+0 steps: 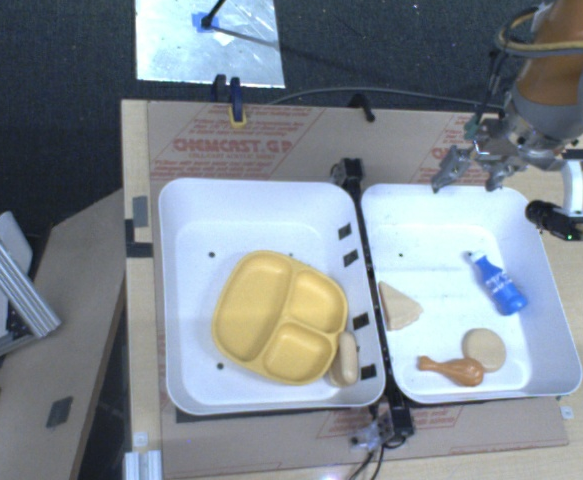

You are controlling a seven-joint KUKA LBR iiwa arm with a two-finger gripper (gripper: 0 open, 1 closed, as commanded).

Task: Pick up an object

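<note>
Pre-grasp stage — gripper (474,171) hovers over the right bin's (546,268) far rim, fingers spread, nothing between them. Nearest candidate is the blue bottle (497,285), lying tilted mid-bin; next move needs a shift toward it and a descent astride it.

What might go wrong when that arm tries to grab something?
The gripper hangs open above the right bin's far rim, so a low approach might clip that wall. The chicken drumstick and round bread piece lie nearly touching; it may nudge both. The blue bottle could roll away.
</note>
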